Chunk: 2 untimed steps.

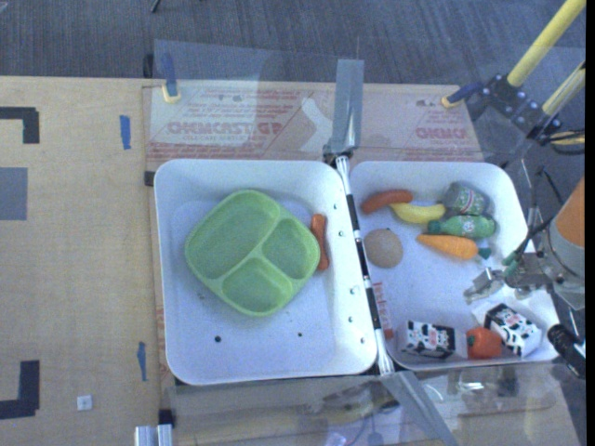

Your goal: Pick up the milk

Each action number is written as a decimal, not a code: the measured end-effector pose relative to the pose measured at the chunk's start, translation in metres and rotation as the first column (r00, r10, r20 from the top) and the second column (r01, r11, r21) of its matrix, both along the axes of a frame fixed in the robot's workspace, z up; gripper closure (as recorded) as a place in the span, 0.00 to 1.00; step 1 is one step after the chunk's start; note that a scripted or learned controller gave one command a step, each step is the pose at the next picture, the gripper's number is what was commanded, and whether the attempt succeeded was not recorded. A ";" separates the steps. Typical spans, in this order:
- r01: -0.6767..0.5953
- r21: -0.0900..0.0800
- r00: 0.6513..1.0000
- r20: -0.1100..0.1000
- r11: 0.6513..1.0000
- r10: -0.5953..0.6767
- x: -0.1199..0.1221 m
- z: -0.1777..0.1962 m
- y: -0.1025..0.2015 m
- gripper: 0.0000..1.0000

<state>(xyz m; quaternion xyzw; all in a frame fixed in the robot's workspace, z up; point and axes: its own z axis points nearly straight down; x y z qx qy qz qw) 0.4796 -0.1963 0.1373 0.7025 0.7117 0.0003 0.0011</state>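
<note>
Milk lay at right bin's near corner beside tomato; jaws hovered just above, grip state unclear.

Pincer poised low over right bin; milk carton just below it, second carton further left, carrot just above.
</note>
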 end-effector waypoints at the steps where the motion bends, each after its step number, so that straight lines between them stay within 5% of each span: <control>1: -0.095 0.009 0.995 0.000 0.995 0.095 0.002 -0.043 -0.016 0.00; 2: -0.091 0.003 0.996 0.003 0.996 0.091 0.002 -0.032 -0.019 1.00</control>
